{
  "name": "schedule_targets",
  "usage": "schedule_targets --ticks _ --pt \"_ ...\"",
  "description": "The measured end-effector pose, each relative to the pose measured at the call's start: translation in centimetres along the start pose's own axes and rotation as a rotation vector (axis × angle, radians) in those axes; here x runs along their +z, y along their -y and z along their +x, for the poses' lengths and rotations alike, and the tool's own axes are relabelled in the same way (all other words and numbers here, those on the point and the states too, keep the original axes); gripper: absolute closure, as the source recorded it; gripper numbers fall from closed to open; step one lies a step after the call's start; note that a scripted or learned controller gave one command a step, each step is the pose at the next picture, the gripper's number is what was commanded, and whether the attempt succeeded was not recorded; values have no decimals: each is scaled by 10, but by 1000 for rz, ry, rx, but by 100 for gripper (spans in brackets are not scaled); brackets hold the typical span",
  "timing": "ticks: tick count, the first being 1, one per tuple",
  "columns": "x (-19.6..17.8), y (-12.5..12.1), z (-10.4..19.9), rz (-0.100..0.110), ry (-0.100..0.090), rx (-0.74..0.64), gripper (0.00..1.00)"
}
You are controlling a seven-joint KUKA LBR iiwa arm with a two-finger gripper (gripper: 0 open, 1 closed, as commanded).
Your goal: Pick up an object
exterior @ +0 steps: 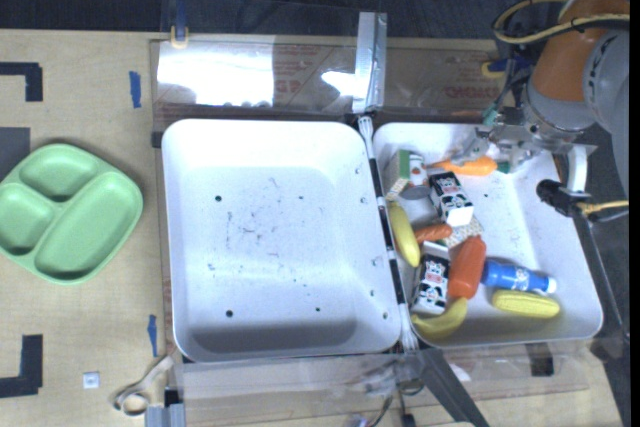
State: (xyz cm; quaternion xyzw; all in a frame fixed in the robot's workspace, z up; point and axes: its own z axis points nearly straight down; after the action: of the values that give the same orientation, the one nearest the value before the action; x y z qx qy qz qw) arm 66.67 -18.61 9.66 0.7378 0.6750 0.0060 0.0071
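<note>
The right bin holds a pile of toy food. An orange carrot lies at the bin's far end, with a small green box and a black-and-white carton beside it. Nearer the front are a yellow banana, a red-orange bottle, a cow-patterned carton, a blue bottle and a yellow piece. My gripper hangs over the far right corner of this bin, just right of the carrot. Nothing shows in its grasp.
The left bin sits beside the right one, with a shared wall between them. A green divided plate lies on the bench at the far left. A clear panel stands behind the bins. Cables loop above the wrist.
</note>
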Motion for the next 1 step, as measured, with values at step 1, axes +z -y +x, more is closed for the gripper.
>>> schedule_targets --ticks 1 --pt "1 -6 -1 5 -1 -15 0"
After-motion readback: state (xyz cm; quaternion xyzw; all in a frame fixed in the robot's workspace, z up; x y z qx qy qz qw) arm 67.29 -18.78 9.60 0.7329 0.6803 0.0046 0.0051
